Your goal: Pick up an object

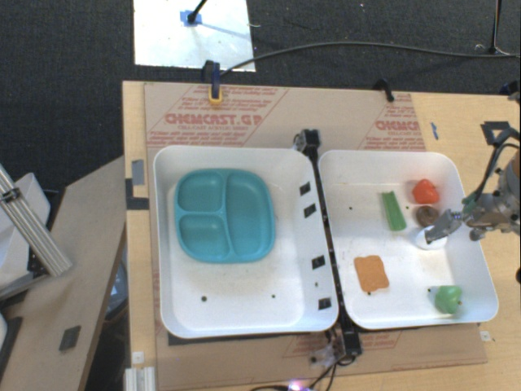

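The grey metal gripper is seen low over the right-hand shallow white plastic bin, close to that bin's right wall and about halfway between its far and near edges. Whether it is open or closed cannot be told at this slant, and nothing is seen held in it.

The likeliest target is judged to be the small brown rounded piece, which lies just beside the gripper on its far side, touching or nearly touching the red-orange rounded piece beyond it. No long axis can be made out on the brown piece, so no particular approach angle is called for by its shape. To take it well, the gripper should be centred over it and closed across a line that keeps clear of the red-orange neighbour, or both may be nudged.

If another object is meant, direction matters more:
- The bright green flat stick lies near the middle of the bin with its long axis running from the far edge towards the near edge, tilted a little. It is best gripped across its narrow width.
- The orange flat square pad lies nearer the near edge, close to the left wall. It is thin and is judged hard to pinch.
- The green rounded lump sits in the near right corner, where the walls are judged to crowd a descent.

A teal plastic divided plate rests in the left-hand white bin.
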